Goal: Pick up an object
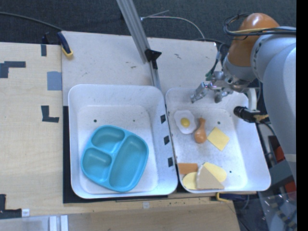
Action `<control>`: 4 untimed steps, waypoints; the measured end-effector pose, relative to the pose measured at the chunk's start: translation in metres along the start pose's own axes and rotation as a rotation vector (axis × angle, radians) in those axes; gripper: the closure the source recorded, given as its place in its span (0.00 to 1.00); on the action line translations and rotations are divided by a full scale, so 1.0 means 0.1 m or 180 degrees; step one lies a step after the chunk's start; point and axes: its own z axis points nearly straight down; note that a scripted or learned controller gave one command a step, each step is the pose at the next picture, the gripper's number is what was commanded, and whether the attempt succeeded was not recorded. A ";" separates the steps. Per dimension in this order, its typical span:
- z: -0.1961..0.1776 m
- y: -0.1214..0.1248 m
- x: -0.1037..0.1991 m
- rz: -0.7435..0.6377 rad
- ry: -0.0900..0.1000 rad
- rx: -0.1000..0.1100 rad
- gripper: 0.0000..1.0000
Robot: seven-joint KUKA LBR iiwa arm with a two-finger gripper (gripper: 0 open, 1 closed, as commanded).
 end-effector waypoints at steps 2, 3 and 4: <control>-0.93 -0.90 -0.43 0.0005 0.0001 -0.0005 0.00; -1.07 -0.89 -0.42 -0.0002 0.0003 -0.0026 1.00; -0.49 -0.70 -0.57 0.0005 0.0000 -0.0009 1.00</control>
